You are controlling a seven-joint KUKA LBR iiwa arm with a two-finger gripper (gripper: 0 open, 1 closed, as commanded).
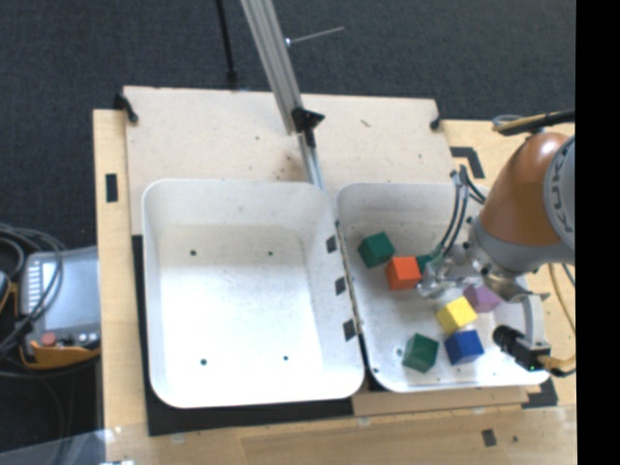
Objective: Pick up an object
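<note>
The tool [438,281] hung low among the blocks, at 3 o'clock from the orange block [403,273]; its grip I cannot tell, and no pick showed yet.

Matt plastic bins on a pale wood bench.
You see 2 smooth white bins [242,289], speckled with dark flecks, on a bare matt board [281,129]; the arm's orange band [518,187] shines glossy, and the slanted rail [271,51] looks like brushed metal.

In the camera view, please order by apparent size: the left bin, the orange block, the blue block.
1. Left bin, by far the largest.
2. Orange block and blue block look alike; I cannot rank them.
</note>
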